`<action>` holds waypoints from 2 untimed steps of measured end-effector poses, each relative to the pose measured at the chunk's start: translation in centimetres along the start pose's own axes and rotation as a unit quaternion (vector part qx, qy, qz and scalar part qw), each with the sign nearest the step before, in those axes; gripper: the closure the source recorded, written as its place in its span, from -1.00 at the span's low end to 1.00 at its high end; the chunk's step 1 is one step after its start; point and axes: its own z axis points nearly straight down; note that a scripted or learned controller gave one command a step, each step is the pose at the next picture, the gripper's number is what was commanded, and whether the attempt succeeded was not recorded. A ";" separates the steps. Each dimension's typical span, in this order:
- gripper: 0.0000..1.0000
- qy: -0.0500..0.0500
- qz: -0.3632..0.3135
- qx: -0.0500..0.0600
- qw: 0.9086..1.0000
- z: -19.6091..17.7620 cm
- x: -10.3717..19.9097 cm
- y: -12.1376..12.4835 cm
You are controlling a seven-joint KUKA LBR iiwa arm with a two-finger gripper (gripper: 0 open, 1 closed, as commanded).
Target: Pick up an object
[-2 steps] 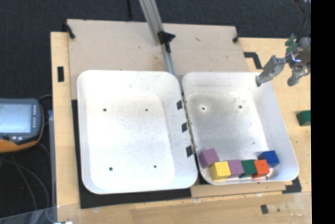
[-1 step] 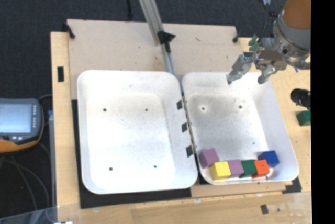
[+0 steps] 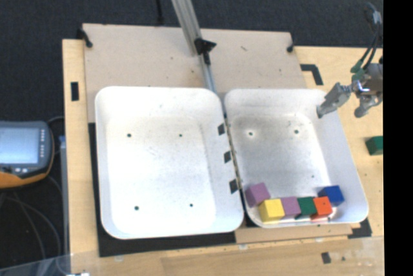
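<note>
I'm looking at a robotics lab: a plywood counter (image 3: 74,139) on dark carpet, two white bins (image 3: 161,158) fixed side by side, an aluminium mast (image 3: 181,0), a control pendant (image 3: 24,151).

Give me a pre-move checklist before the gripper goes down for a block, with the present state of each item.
1. Blocks to pick are present: ok. A yellow block, purple block, orange block and blue block sit in the right bin.
2. Blocks spaced for a clean grasp: not ok. They crowd together along the bin's near edge.
3. Gripper above the target: not ok. It sits at the bin's far right corner, away from the blocks.
4. Gripper carrying nothing: ok, nothing shows between its fingers.
5. Path from gripper to blocks: ok, bare bin floor lies between.
6. Finger opening: cannot tell.
</note>
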 end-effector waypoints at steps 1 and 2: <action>-1.00 0.000 -0.005 -0.005 1.000 -11.3 -0.5 0.1; -1.00 0.002 -0.002 0.004 1.000 2.8 -2.6 -2.8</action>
